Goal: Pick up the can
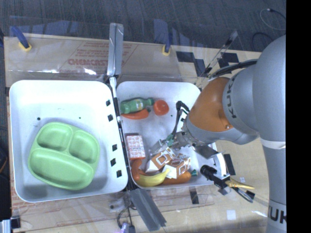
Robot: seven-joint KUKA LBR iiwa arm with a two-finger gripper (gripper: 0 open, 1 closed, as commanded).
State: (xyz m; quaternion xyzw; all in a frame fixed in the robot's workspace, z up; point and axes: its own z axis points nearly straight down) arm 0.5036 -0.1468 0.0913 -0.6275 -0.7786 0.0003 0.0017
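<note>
A wooden bench [58, 57] covered with a clear printed sheet is seen from above, with dark carpet [146, 4] beyond its far edge. Two shallow white bins are set side by side on it. Places are given from the banana [153, 178], which lies at the near edge of the right bin [160, 87].

Touching the banana on its right, an orange carrot-like piece [181, 178] is seen, and just above both, small brown-and-white patterned boxes [167, 161] are piled. Up and left of the banana, close by, a red-and-white labelled item, taken to be the can [135, 146], lies on the bin floor near the left wall. Farther up, at the far side of the bin, a green bottle [137, 104], an orange pepper-like piece [137, 114] and a red round fruit [161, 107] are grouped.

Well left of the banana, the left bin [19, 130] holds a green divided tray [64, 154].

Just above the boxes, to the can's right and apart from it, the gripper [167, 143] is lowered; whether it is open or closed cannot be told.
</note>
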